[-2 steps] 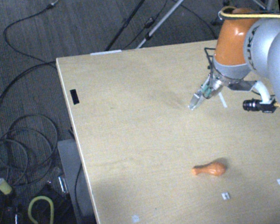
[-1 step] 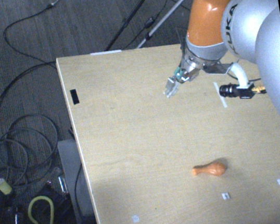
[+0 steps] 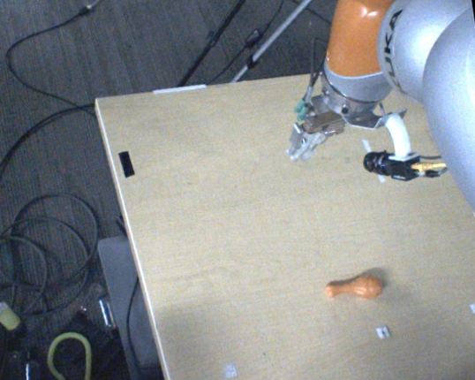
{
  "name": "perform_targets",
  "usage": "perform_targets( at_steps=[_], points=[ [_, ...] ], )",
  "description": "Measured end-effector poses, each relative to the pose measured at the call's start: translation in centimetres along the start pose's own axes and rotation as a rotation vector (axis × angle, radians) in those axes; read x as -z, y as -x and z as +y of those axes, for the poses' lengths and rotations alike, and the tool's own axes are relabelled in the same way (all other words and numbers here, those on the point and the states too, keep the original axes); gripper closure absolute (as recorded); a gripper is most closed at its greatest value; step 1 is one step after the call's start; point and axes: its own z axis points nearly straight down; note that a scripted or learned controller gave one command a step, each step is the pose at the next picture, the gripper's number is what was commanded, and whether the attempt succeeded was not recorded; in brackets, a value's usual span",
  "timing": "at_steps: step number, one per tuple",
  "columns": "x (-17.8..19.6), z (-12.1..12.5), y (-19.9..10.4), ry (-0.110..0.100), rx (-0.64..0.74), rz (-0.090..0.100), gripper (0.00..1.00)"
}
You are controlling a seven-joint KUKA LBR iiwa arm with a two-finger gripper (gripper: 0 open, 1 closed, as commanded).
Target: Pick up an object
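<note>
The pale wooden tabletop (image 3: 230, 257) runs through the camera view on my remote feed, bare but for one object and a few small markers. The grey arm (image 3: 451, 97), orange-banded above the wrist, reaches in over the far right part of the tabletop. Its gripper (image 3: 301, 148) hangs over bare wood, pointing down and toward the view's left. At this resolution I cannot tell whether it is open or closed, and I see nothing carried in it.

The thing to pick, an orange pin-shaped object (image 3: 357, 287), lies flat and well apart from the gripper, toward the near edge of the tabletop and slightly to the view's right of the gripper. Its long axis runs about across the view, narrow neck to the left, bulb to the right. In my judgement the gripper must travel toward the near edge and close across that axis. A small black tab (image 3: 126, 164) lies far to the gripper's left, by the tabletop's edge.
</note>
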Motion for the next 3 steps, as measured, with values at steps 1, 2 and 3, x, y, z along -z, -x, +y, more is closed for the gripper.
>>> perform_targets(
  at_steps=[1, 2, 3],
  points=[
    [0.0, 0.0, 0.0, 0.0, 0.0, 0.0, 0.0],
    [-7.5, -1.0, 5.4, 0.0, 0.331, 0.0, 0.0],
    [-9.9, -0.6, 3.4, 0.0, 0.404, -0.001, 0.0]
  ],
)
